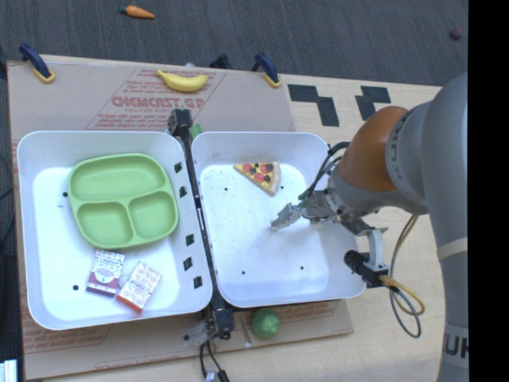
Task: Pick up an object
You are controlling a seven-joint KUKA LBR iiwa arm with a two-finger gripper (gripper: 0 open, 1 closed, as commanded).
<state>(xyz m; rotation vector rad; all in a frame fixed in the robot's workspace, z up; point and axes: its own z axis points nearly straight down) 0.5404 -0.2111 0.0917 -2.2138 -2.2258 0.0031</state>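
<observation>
A toy pizza slice [258, 173] lies near the back of the right bin [238, 289]. My gripper [284, 216] hangs low over the middle of that bin, in front of and slightly right of the pizza slice and apart from it. Nothing shows at its tip. The grey arm with its orange band reaches in from the right, over the bin's right rim.
The left bin [32, 237] holds a green divided tray [123, 197] and two small packets [106, 272] [140, 285] near its front. A banana [183, 79] lies on the cardboard behind the bins. A green ball [266, 322] sits in front of the right bin.
</observation>
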